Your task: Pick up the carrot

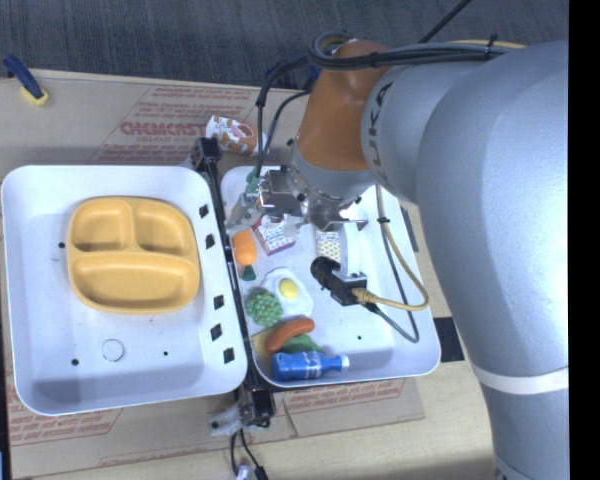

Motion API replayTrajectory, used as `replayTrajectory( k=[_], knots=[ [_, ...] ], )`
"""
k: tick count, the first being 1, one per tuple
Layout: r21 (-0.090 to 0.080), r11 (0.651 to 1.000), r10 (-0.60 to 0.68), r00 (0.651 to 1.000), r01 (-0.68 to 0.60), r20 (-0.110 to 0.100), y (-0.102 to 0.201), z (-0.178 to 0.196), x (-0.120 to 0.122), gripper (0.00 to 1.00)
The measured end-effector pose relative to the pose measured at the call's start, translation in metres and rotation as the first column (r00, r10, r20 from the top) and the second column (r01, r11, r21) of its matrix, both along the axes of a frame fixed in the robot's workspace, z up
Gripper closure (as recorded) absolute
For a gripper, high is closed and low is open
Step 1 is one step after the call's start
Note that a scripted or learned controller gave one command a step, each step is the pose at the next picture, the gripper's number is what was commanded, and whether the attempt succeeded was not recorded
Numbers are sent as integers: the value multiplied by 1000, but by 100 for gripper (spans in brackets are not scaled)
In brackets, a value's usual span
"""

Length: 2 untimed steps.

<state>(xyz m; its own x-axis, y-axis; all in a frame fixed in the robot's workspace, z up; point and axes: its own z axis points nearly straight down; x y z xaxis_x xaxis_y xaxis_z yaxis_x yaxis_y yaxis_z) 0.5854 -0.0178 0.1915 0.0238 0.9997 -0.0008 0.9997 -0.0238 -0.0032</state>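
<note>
1. Bench [130, 118] topped with printed cardboard; dark floor behind.
2. Two white bins: left bin [40, 368], right bin [405, 353].
3. One yellow divided tray [133, 253] in the left bin.
4. One carrot [245, 249] at the right bin's left wall, beside the gripper [265, 200]; finger state unreadable.
5. One blue bottle [306, 365], one fried egg [289, 290].

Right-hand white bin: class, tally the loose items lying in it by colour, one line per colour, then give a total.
Orange: 2, the small orange carrot and the orange-red sausage
Green: 1, the round green pea cluster
Blue: 1, the blue plastic bottle
White and yellow: 1, the fried egg
Total: 5
</note>
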Motion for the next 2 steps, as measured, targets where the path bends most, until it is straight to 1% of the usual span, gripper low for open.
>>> replayTrajectory(
  k=[1,2],
  knots=[
    [0,976,-220,976,220,-4,-23,0,-16,0],
    [0,976,-220,976,220,-4,-23,0,-16,0]
  ],
)
